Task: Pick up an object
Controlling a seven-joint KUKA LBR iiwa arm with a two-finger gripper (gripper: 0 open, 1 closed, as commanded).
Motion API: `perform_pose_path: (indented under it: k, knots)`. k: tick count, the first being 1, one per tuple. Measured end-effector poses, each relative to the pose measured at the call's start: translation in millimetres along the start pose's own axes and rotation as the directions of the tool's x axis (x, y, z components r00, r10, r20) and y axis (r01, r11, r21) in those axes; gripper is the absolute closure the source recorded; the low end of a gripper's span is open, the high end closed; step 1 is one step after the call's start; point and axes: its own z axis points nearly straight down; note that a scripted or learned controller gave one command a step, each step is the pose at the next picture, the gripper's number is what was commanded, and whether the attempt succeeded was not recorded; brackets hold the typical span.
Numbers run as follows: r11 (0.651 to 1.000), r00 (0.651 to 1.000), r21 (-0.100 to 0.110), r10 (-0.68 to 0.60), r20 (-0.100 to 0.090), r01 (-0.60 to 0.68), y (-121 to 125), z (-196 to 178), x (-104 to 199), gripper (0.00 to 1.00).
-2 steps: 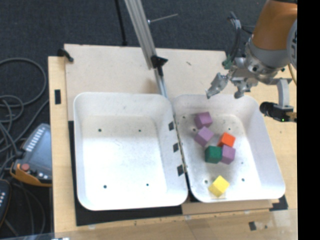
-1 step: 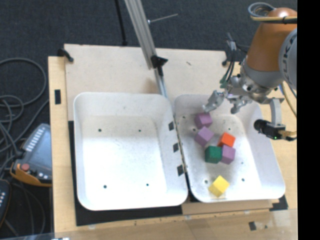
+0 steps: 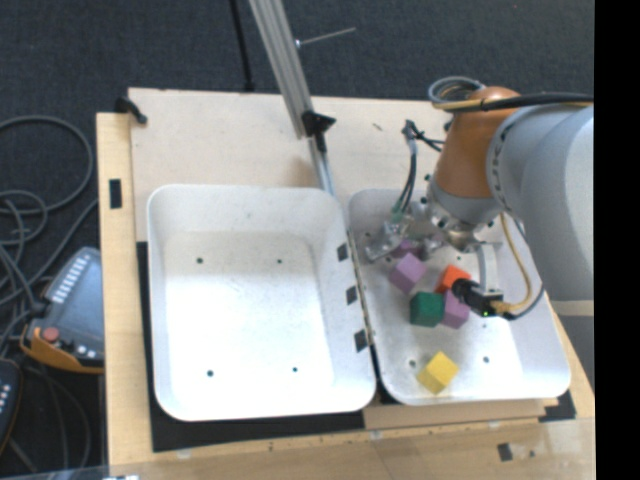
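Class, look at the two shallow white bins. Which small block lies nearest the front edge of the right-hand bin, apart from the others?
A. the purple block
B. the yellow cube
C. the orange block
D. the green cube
B: the small yellow cube lies alone near the front rim of the right-hand white bin, while the green cube sits clustered with the others farther back.
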Motion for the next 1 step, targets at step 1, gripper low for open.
perform_pose_path:
  k: [1]
  knots:
    - [1.0,1.0,-0.007,0.007,0.003,-0.007,5.4,-5.6,-79.6,0.0]
